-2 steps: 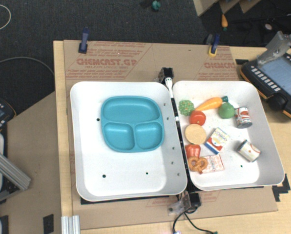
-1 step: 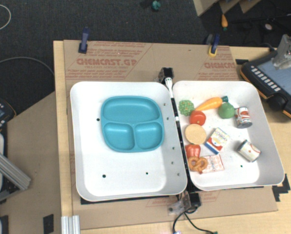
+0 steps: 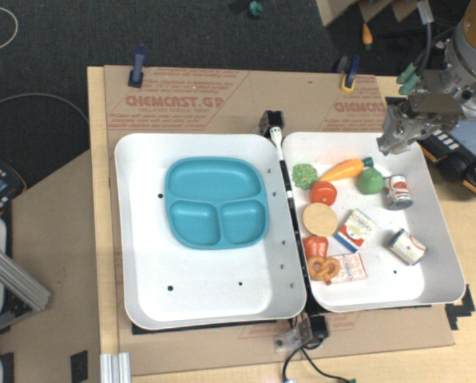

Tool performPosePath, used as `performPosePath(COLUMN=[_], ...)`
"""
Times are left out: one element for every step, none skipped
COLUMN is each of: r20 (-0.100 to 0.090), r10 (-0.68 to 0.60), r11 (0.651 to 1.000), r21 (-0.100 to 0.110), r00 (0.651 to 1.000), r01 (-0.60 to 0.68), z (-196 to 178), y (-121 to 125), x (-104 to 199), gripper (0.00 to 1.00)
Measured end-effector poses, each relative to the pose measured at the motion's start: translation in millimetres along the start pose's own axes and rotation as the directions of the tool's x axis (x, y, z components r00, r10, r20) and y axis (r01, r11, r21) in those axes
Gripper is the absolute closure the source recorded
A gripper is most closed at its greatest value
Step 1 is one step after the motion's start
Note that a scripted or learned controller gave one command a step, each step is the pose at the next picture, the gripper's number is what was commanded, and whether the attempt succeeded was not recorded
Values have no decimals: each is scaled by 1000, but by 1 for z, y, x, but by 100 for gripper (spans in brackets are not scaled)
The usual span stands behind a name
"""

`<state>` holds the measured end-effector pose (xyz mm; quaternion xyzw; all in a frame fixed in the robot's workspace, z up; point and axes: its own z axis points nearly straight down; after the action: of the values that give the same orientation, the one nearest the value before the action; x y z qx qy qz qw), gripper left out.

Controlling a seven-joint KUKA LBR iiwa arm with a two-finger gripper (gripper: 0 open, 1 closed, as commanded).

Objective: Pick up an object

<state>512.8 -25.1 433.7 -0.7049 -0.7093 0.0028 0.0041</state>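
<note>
Dark carpet surrounds a table topped with a brown cardboard sheet (image 3: 222, 94), on which two shallow white plastic bins sit side by side. At the upper right of the frame the grey metal jaws (image 3: 398, 138) hang over the back edge of the right-hand bin (image 3: 438, 282); whether they are released or clenched I cannot tell from this angle, and nothing shows between them.

Nearest them, just below and to the left, lie a smooth green rounded toy fruit (image 3: 370, 181), a small red-and-white tin can on its side (image 3: 397, 191) and a tapered orange plastic carrot (image 3: 342, 169). Further toward the frame's centre sit a knobbly green broccoli piece (image 3: 304, 174), a glossy red tomato (image 3: 323, 193), a flat tan disc like a biscuit (image 3: 319, 219), a small printed carton (image 3: 354, 230), a white cylinder (image 3: 407, 246) and a brown pretzel shape (image 3: 324, 269). The left-hand bin (image 3: 138, 230) holds a teal three-compartment plastic plate (image 3: 216, 202).

Any of these would serve. The green fruit looks the best target: close, fairly clear of neighbours, compact. A straight descent with the jaws spread across its middle should work, though its slick curved skin could squirt out if caught off-centre. The can may roll.
</note>
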Motion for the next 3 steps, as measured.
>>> performPosePath(r20=[-1,2,0], r10=[-4,0,-2], r11=[1000,1000,1000], r21=[-14,-2,-10], r00=[1000,1000,1000], r01=[4,0,2], z=[-20,39,37], y=[-19,-23,-33], x=[84,136,192], gripper=[100,100,100])
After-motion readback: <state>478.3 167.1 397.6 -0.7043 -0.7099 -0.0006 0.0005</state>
